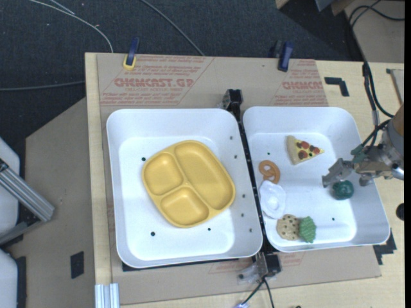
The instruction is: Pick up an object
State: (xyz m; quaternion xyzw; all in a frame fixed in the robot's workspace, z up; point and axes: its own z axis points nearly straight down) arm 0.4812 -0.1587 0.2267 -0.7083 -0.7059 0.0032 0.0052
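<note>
Green ball (343,190) in right bin (321,117), hand (347,174) just above it, grip state unclear.

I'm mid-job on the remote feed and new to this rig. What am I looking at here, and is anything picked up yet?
One camera looks down at a slant on a bench with two white bins. The left bin holds a yellow divided plate. The right bin holds toy food: a pizza slice, a pretzel, a white piece, a cookie, a green leafy piece and a dark green ball. The gripper reaches in from the right, just above the ball. Nothing shows between its fingers.
</note>
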